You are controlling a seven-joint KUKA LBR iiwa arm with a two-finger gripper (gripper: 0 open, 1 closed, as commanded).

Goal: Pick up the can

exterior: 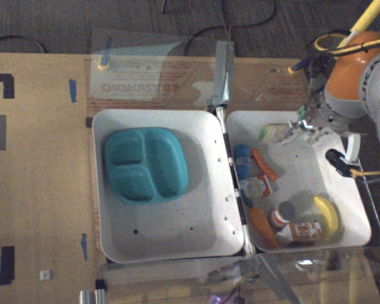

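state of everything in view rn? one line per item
Teal three-compartment plastic tray: flat in left white bin, nothing on it.
Blue can: lying on its side, right white bin, against the divider.
Yellow banana: lying loose in right bin.
Claw: above right bin's far edge, holding nothing visible.

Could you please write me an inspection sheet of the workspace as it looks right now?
Surface: wooden bench with two white bins side by side, left bin and right bin.
Job's things: can, blue, lying by the right bin's left wall.
Clutter: teal divided plate in the left bin; in the right bin a banana, a carrot, an orange stick, a bottle lying flat, a small packet.
Grippers: gripper over the right bin's far corner, apart from the can; jaws too blurred to judge.
Cables: black loops on the floor beyond the bench.
Surroundings: dark carpet; clear sheet behind the bins.
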